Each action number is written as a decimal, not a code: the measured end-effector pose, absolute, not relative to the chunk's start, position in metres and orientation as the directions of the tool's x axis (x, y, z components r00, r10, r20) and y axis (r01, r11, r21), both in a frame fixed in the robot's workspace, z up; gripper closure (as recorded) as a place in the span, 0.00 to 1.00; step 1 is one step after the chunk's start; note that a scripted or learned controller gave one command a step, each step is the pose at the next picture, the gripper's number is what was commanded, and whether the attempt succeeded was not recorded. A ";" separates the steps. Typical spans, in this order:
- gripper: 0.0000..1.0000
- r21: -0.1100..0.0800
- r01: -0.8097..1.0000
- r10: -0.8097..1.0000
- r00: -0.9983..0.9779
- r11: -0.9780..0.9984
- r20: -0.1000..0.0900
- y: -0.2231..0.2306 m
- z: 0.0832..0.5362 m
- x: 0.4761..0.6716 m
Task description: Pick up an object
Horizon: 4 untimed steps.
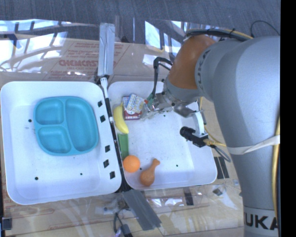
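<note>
Two bins: left [10, 181] holds a blue tray [66, 125].
Right bin [204, 174]: banana [120, 120], orange [131, 164], pear [149, 173].
Packet [132, 106]: 11 o'clock corner, beside gripper [152, 104].
Open room: centre floor.

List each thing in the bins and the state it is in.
Blue plate: flat, left bin.
Banana: lying flat, right bin, left wall.
Orange: resting beside the brown gourd.
Snack packet: lying flat, at the end effector.
Green stick: along the left wall.
</note>
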<state>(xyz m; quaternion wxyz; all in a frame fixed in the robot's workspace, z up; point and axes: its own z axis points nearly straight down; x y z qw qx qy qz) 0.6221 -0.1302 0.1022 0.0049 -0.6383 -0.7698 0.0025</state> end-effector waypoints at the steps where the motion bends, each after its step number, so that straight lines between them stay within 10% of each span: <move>1: 1.00 -0.002 0.981 0.981 -0.193 0.193 0.000 -0.114 0.203 0.593; 2: 0.00 -0.004 0.981 0.981 -0.193 0.193 0.001 -0.114 0.202 0.592; 3: 0.00 -0.001 0.987 0.987 -0.163 0.163 0.000 -0.119 0.103 0.609; 4: 0.00 0.005 0.988 0.988 -0.153 0.153 -0.002 -0.113 0.097 0.628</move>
